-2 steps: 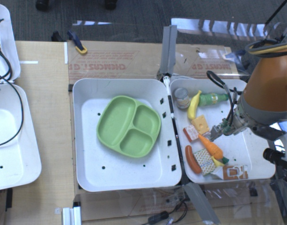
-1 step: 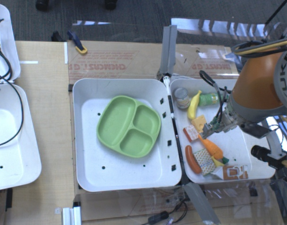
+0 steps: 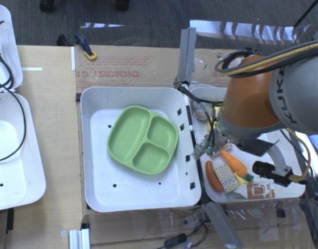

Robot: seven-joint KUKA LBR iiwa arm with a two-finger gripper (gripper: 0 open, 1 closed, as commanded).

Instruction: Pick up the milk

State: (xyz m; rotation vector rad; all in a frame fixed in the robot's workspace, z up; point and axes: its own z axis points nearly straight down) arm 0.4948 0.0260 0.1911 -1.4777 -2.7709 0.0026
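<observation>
Two white bins sit side by side on the desk point(image 3: 50, 61); the left bin point(image 3: 96, 139) holds a green divided plate point(image 3: 143, 139). Arm point(image 3: 257, 95) hangs over the right bin point(image 3: 299, 188), covering tool and most contents. Carrot point(image 3: 234, 162), sausage point(image 3: 213, 176) visible near its front; milk not identifiable.

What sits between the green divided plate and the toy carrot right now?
In the camera view, the two bins' adjoining white walls lie between the green plate and the carrot, and the arm's wrist hardware hangs just left of the carrot.
</observation>
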